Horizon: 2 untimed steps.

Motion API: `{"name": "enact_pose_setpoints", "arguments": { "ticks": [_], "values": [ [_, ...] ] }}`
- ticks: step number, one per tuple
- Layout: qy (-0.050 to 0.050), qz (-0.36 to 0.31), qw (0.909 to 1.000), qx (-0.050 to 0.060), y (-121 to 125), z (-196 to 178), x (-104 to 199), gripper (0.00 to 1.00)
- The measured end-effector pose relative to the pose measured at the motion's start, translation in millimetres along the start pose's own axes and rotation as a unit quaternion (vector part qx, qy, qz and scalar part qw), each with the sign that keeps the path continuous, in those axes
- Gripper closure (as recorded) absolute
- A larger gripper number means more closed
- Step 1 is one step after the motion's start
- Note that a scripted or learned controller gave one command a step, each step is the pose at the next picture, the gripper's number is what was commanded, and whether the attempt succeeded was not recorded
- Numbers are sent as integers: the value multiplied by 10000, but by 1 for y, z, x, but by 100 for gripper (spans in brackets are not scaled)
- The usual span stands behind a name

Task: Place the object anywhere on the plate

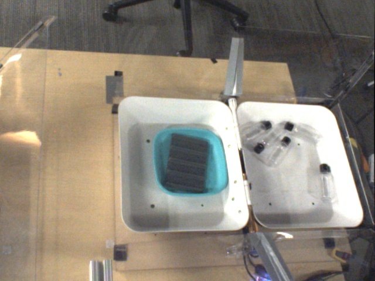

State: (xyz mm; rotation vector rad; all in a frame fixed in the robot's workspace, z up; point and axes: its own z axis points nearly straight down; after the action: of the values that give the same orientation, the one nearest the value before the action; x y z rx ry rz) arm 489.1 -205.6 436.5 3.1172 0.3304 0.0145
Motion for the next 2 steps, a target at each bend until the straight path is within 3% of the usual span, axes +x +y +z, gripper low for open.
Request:
{"name": "enact_pose_setpoints", "arguments": {
  "ticks": [1, 2],
  "values": [
    [0, -1, 10000, 1, 0, 0, 0, 0],
    [-4, -2, 10000, 6, 6, 1, 30, 0]
  ]
}}
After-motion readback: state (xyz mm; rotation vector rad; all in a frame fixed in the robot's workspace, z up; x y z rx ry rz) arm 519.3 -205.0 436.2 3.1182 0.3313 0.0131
